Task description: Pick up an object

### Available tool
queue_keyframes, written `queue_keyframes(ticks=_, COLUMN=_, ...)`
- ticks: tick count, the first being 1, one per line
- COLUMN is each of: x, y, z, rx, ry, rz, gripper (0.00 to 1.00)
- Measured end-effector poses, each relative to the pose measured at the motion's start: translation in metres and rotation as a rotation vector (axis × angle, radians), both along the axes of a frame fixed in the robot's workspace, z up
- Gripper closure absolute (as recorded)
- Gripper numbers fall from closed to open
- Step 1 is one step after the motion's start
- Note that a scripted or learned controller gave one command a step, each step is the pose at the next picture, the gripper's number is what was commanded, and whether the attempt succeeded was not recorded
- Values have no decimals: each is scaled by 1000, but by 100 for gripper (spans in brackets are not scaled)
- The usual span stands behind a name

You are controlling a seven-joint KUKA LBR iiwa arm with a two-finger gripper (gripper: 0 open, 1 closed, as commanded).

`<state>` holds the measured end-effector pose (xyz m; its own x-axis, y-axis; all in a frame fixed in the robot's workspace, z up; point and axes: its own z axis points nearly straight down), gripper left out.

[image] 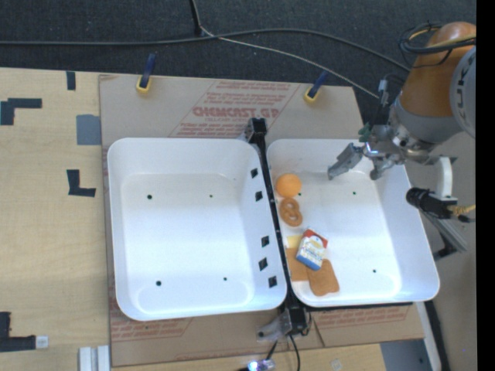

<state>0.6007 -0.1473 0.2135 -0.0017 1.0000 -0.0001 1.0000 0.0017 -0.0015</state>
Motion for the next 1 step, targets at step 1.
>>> queue_keyframes(ticks=1, x=3, y=48, z=-104, rx=3, ry=9, rz=3, gripper=0)
